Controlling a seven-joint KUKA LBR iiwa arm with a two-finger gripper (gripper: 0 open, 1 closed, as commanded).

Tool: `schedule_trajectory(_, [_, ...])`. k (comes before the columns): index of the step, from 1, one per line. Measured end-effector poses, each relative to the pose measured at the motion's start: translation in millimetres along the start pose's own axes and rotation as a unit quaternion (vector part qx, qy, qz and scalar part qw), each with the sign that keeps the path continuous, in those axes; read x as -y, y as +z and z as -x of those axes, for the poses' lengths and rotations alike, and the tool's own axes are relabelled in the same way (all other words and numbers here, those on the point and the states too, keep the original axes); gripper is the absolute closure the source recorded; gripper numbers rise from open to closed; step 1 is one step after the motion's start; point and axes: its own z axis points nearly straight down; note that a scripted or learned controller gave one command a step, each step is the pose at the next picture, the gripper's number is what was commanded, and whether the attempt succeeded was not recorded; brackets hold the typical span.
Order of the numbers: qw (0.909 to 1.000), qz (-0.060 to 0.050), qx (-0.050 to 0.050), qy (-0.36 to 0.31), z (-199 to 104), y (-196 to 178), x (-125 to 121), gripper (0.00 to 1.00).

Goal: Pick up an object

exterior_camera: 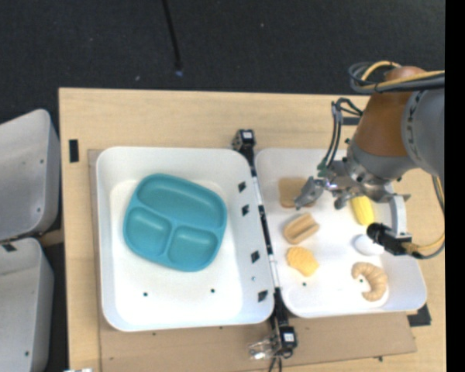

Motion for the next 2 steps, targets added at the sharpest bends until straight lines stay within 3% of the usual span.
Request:
schedule_trajectory(1, [1.0,0.0,0.0,0.002,1,53,0,0.0])
schedule_trajectory(2, [1.0,0.003,0.0,0.005,2,39,-1,1.0])
